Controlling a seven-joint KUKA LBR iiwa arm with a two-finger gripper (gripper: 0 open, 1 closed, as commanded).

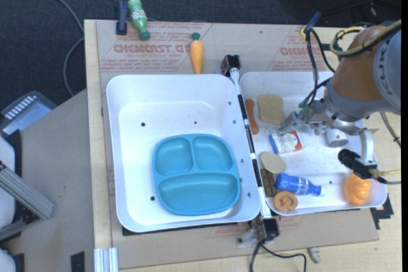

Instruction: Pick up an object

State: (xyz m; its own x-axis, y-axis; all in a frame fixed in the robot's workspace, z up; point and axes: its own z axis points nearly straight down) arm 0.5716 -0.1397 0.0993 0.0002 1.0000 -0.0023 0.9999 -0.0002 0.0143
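Right white bin point(382, 204) | claw point(294, 121) low over small carton point(286, 142) — finger spread can't be told

Blue divided plate point(195, 173), 2 white bins point(127, 105), orange carrot point(197, 55), blue bottle point(296, 185), green bottle point(137, 18)

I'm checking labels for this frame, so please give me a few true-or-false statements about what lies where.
1. The blue divided plate lies in the left bin. True.
2. The blue bottle stands upright. False: it lies on its side in the right bin.
3. The carrot lies on the bench behind the bins. True.
4. The green bottle is in the right bin. False: it lies on the bench at the back left.
5. The tool is over the left bin. False: over the right bin.
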